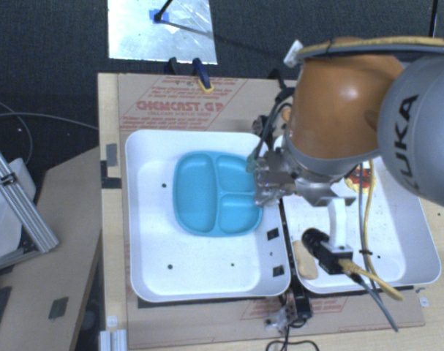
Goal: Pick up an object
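Starting nearest the camera, a tan piece (303,260) lies in the right bin (401,229), close against its left wall where the two bins meet. Next to it, the left bin (200,273) holds a blue plate (207,192) with three wells, flat and face up, set toward the bin's far right, with bare white floor along its near side. The gripper (264,185) sits at the plate's right rim, just inside the left bin's right wall. I judge the plate to be its target and the rim the sensible spot, since a flat plate offers little else to pinch. The wrist hides its tip, so I cannot tell whether it is open or closed, nor whether it has the rim. The plate looks level, so probably not lifted yet. With the wall so near, a nudge instead of a grip is the risk. Further back, the arm (339,101) reaches in over the right bin, and printed card (178,104) lies under both bins
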`<state>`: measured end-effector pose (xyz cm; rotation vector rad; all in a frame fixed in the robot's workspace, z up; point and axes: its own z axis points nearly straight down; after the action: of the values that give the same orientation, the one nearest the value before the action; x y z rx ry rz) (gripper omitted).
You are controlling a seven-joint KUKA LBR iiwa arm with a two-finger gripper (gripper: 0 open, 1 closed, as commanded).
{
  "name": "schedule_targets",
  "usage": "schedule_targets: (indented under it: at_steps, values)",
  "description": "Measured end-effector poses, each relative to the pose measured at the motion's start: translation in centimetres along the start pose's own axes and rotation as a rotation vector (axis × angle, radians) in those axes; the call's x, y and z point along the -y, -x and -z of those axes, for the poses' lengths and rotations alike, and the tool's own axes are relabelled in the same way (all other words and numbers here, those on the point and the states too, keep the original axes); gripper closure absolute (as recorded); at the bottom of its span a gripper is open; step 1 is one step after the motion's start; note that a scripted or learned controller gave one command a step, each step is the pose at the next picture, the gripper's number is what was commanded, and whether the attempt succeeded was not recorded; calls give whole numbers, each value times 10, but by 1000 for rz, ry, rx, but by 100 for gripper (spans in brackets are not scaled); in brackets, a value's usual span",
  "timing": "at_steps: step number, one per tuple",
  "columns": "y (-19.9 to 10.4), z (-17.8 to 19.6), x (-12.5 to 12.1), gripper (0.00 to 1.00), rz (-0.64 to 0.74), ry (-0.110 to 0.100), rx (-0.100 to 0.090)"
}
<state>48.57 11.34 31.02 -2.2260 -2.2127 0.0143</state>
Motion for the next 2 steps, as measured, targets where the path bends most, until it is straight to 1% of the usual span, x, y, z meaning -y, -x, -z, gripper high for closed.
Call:
schedule_targets:
  at_steps: [1, 2]
  values:
    - [-4, 16, -2, 100, 7, 13, -6]
    - [45, -9, -35, 100, 1, 9, -2]
